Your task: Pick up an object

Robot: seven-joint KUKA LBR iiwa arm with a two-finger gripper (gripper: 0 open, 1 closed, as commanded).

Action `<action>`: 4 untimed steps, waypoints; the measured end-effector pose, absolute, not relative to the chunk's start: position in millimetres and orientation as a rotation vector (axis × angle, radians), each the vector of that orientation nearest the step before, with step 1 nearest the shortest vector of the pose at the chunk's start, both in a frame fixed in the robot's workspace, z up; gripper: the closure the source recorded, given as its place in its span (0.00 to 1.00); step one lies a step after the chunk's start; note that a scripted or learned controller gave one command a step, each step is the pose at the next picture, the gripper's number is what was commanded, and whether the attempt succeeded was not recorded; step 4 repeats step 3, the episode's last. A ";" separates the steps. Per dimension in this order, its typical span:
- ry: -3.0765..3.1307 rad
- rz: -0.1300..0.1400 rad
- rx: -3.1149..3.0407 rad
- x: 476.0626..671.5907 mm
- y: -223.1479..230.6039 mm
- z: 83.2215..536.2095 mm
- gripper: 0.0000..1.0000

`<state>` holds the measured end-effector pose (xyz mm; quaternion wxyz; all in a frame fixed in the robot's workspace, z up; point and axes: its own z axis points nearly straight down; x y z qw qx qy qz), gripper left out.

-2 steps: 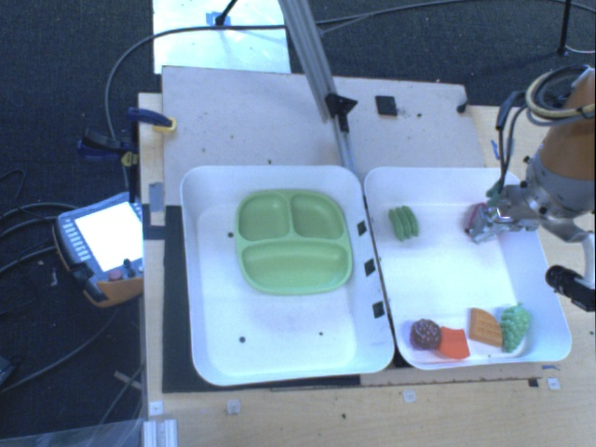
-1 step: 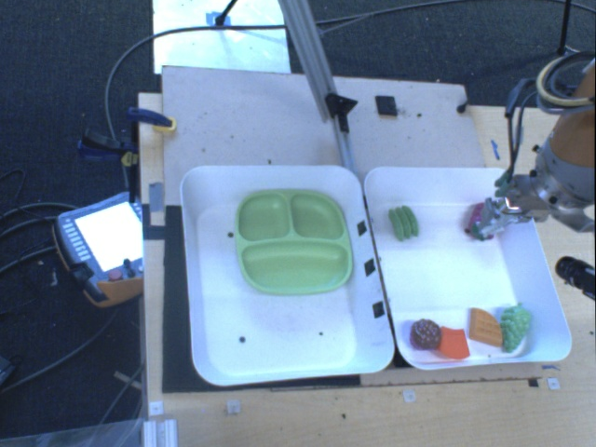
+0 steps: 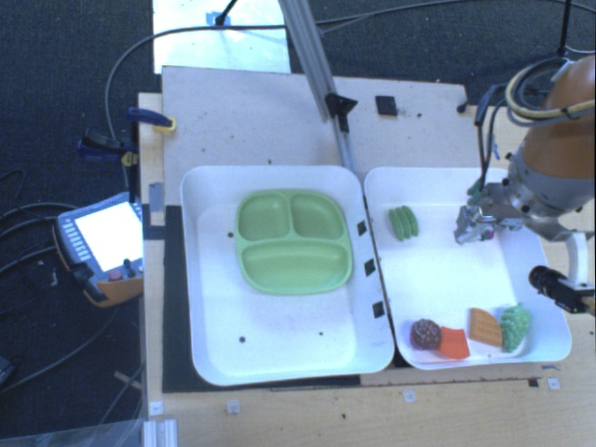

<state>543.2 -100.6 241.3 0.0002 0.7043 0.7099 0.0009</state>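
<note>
Over right bin [image 3: 549,347], gripper [image 3: 475,226] hovering, grip state unclear. Pea pod [image 3: 403,223] just left; other toy foods [image 3: 470,331] clustered at near rim. Risk: crowded cluster, glancing miss.

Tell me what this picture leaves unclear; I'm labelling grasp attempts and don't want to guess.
- Gripper, camera view: small and blurred over the right bin, so finger state and any contact cannot be read.
- Arm: cut off by the picture's right edge.
- Brown round item, orange piece, tan cracker-like piece, green leafy item: bunched together, too small to identify surely.
- Handheld screen left of the bench: glare hides its display.
</note>
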 end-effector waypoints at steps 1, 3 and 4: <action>2.234 0.003 2.211 525.1 -46.1 245.3 1.00; 2.234 0.003 2.211 499.4 50.8 247.3 1.00; 2.234 0.003 2.211 499.4 50.8 247.3 1.00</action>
